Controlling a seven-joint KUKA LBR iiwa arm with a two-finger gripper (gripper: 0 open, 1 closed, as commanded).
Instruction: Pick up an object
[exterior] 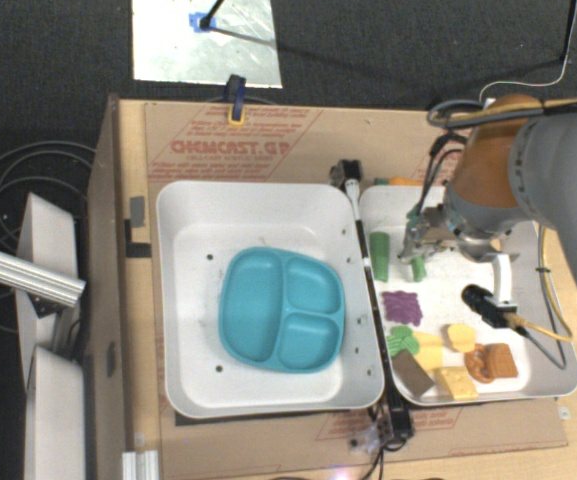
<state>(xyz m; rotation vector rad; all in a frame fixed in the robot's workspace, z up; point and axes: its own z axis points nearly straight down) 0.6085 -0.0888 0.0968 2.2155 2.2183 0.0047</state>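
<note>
We are looking down on the bench [218, 138], two white bins sitting side by side on it. The left bin [193, 268] is holding a teal divided plate [283, 308], lying flat around its middle. The right bin [446, 286] is carrying a scatter of toy food.

The arm [538, 168] is reaching in from the right and hanging over the far half of the right bin, wrist pointing down. The jaws are sitting low over a small green piece [418, 266] in the far left part of that bin. We are not able to tell whether they are open, closed or gripping it, as that spot is too blurry.

Just left of the piece, a longer green stick [379, 252] is lying along the bin's left wall. Nearer to us, a purple bunch [401, 306] is lying apart from the green piece.

At the near end things are crowding together: a green lump [400, 341], a yellow chunk [430, 348], a tan-yellow chunk [459, 336], a brown twisted piece [493, 361], a brown block [413, 373] and a yellow block [456, 381]. An orange bit [403, 181] is showing at the far rim, too small to tell what it is.
</note>
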